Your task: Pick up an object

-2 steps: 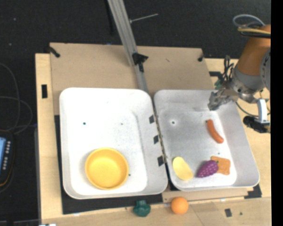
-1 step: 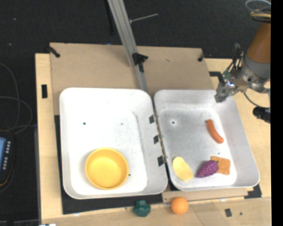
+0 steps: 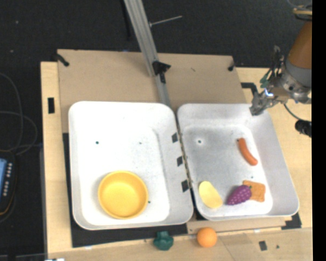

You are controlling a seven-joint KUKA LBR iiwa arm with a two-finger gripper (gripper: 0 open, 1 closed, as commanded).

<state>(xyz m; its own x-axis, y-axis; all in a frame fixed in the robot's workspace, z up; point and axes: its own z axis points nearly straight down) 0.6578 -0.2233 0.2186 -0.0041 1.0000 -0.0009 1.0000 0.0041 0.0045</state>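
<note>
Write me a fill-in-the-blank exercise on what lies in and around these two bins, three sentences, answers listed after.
1. The yellow bowl sits in the ____ bin as the camera sees it.
2. The purple grapes lie between the pale yellow piece and the ____ cracker-like piece.
3. The orange ball rests outside the bins, beside a small ____ object on the bench.

Missing words: left; orange; green

bins 2 (image 3: 87,118) (image 3: 271,129) | bowl 1 (image 3: 123,194) | toy foods in right bin 4 (image 3: 247,151) (image 3: 210,194) (image 3: 239,195) (image 3: 257,191) | orange ball 1 (image 3: 206,237) | green piece 1 (image 3: 163,241)
</note>
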